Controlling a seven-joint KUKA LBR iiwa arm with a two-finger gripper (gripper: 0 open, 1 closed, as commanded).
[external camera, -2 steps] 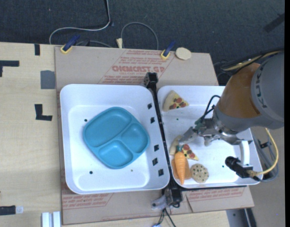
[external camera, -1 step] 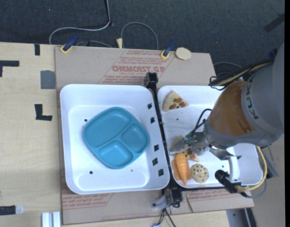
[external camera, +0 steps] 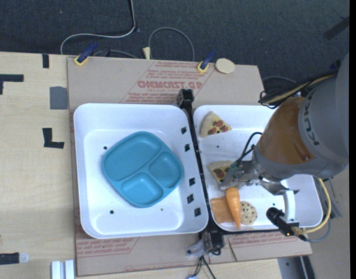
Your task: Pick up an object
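Camera view, looking down at a slant. The grey arm [external camera: 317,132] with its orange band [external camera: 288,135] reached in from the right and hung over the right bin [external camera: 305,214]. The gripper [external camera: 234,174] sat low in that bin, near its middle. Whether it was open or closed could not be told; the wrist and cabling covered that part.

Just at the gripper, on its left, lay a toy pizza slice [external camera: 219,171], partly hidden under the gripper hardware. Contact between the two could not be judged. Nothing was seen to be held.

Just below the gripper, toward the near rim, an orange carrot-shaped toy [external camera: 233,207] lay pointing toward the rim, resting across an orange wedge [external camera: 220,211] on its left. A speckled cookie [external camera: 248,213] touched the carrot's right side.

Well above the gripper, at the bin's far left corner, lay a second pizza slice [external camera: 214,124], apart from the rest.

To the gripper's left, past the divider between the bins, the left bin [external camera: 90,127] held a blue compartment plate [external camera: 143,168], lying flat and turned at an angle.

Both bins stood on a cardboard sheet [external camera: 166,83], held by clamps at its far edge. A small tan disc [external camera: 225,66] lay on that sheet, well beyond the right bin.
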